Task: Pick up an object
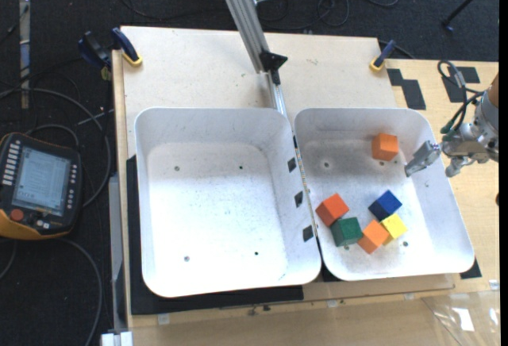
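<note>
The left bin (159, 201) holds nothing for me; in the right bin (452, 217), the lone orange cube (385, 146) sits upper centre. My gripper (439, 160), apparently spread and carrying nothing, hovers at the right rim. I'd centre over that cube, then descend straight.

This is a robotics lab or test workshop. A pale plywood bench board (206, 67), held by yellow-tipped clamps (127, 49) at its corners, bears two shallow white plastic bins (159, 130). Well to the left of the gripper (441, 158), a handheld robot teach pendant with a grey screen (38, 186) lies on the dark floor among loose black cables (79, 118). A slanted aluminium camera pole (242, 7) rises behind the bins.
</note>
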### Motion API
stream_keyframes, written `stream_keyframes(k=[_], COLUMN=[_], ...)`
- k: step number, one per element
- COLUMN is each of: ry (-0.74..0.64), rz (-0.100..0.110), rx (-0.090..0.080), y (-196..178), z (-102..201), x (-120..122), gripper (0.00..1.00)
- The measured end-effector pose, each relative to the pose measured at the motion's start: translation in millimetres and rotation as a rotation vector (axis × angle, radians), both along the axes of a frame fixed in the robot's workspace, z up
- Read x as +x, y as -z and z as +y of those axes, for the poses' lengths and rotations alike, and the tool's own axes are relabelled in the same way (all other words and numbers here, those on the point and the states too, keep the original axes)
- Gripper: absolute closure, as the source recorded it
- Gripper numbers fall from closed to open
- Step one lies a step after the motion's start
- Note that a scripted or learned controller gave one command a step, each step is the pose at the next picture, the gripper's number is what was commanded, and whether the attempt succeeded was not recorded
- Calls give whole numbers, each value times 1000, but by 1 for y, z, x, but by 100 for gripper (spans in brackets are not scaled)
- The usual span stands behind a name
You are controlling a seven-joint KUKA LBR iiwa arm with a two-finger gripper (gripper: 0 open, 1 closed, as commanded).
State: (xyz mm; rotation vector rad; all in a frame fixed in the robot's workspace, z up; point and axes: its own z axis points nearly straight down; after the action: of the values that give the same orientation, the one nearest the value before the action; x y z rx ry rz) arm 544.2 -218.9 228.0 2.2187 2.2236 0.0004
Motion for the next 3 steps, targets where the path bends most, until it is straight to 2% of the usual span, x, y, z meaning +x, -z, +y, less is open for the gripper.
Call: stream_keyframes(k=[1, 2, 3], ry=[-5, 4, -5], rz=[-10, -6, 6], rx=[-3, -4, 2], y=[-66, -115, -27], z=[22, 6, 41], x=[52, 24, 76], gripper=[0, 0, 0])
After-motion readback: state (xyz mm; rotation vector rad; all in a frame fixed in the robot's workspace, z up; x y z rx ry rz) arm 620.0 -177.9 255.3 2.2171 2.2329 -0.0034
